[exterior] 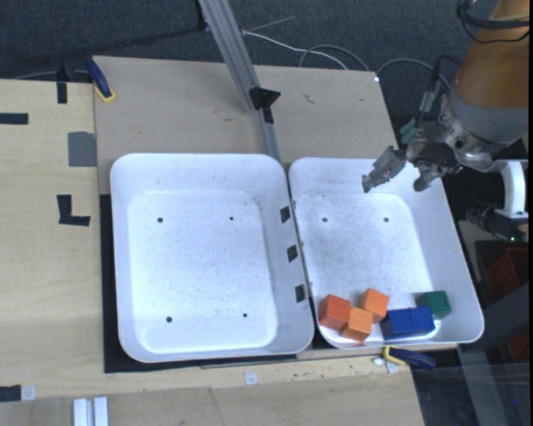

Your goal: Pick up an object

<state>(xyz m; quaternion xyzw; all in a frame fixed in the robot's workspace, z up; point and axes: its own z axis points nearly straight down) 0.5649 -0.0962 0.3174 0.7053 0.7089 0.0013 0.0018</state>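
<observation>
Hovering over the upper right corner of the right bin (444, 229), the tool (398, 174) hangs from the grey arm (489, 105), which enters from the right side of the camera view. Its two fingers (376, 175) are spread apart with a clear gap between them. Nothing sits between the fingers, and they appear to touch no object.

The right bin is a shallow white tray. All of its contents lie grouped along the near edge, well apart from the tool:
- An orange block (335, 309) sits furthest left in the group.
- A second orange block (374, 302) lies just to its right, slightly further back.
- A third orange block (359, 323) lies in front of and between the first two, touching or nearly touching them.
- A blue block (408, 322) lies just right of the orange blocks, close to the near rim.
- A green block (435, 303) sits behind the blue block's right end, near the bin's right wall.

The left bin (195, 171) is a shallow white tray of similar shape, set directly beside the right bin so that their rims meet along the middle. Both bins rest on the tan counter (178, 105). A slanted metal bar (234, 38) crosses the counter behind the bins.
</observation>
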